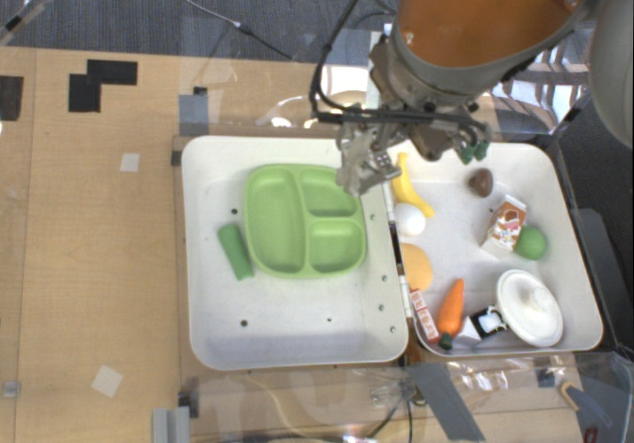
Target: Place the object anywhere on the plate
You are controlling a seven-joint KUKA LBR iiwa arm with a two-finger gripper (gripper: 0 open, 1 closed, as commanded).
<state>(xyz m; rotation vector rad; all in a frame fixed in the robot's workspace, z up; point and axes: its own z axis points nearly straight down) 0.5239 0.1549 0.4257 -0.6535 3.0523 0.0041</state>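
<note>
A light green plate [297, 223] with three compartments lies in the left bin [287, 332]. My gripper [362, 171] hangs over the plate's upper right corner, close to the wall between the two bins. I see no object in it from this angle. A dark green block [236, 251] lies on the bin floor against the plate's left edge. A yellow banana [409, 191] and a white egg [410, 221] lie just right of the gripper in the right bin [555, 183].
The right bin also holds an orange fruit [416, 265], a carrot [452, 307], a small carton [505, 225], a green ball [532, 244], a white bowl [528, 307] and a brown lump [480, 181]. The arm's large orange and grey body [485, 5] looms over the back of both bins.
</note>
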